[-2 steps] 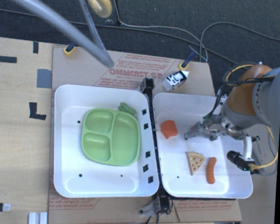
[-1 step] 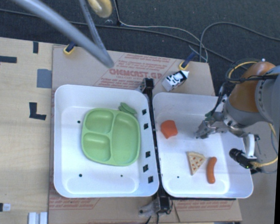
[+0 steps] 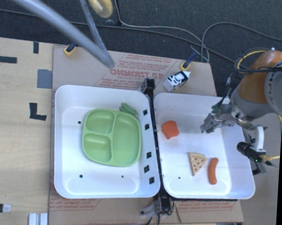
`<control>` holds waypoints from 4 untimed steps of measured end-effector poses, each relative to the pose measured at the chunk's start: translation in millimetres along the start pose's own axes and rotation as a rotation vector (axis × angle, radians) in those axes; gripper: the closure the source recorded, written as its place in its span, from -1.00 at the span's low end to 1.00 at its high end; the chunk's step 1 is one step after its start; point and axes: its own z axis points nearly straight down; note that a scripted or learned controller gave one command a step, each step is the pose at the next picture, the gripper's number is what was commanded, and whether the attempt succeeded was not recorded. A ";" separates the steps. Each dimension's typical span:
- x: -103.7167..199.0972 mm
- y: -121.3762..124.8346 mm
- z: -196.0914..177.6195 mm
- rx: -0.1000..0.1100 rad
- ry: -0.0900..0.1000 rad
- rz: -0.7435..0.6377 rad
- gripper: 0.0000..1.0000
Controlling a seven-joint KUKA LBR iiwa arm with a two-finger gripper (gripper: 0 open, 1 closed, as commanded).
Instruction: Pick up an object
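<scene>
The gripper [image 3: 210,125] hangs over the right bin [image 3: 199,190], though I cannot tell how it is set, and the orange block [image 3: 169,129], the closest toy, sits just to its left on the bin floor.

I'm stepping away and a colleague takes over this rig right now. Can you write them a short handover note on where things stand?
Gripper: over the right bin, near its upper right area; nothing seen between its fingers, and whether they are open or shut is not clear.
Right bin: orange block upper left, pizza slice and sausage lower middle.
Left bin: green divided plate.
Done: nothing picked up yet.
Left: grasp and lift one object.
</scene>
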 end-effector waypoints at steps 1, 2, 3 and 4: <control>3.0 11.2 -56.4 -0.002 -0.001 -0.001 1.00; 3.5 11.5 -66.6 0.003 0.000 0.001 1.00; 57.1 3.2 -78.6 0.004 0.002 -0.004 1.00; 105.9 3.8 -71.5 0.004 0.001 -0.004 1.00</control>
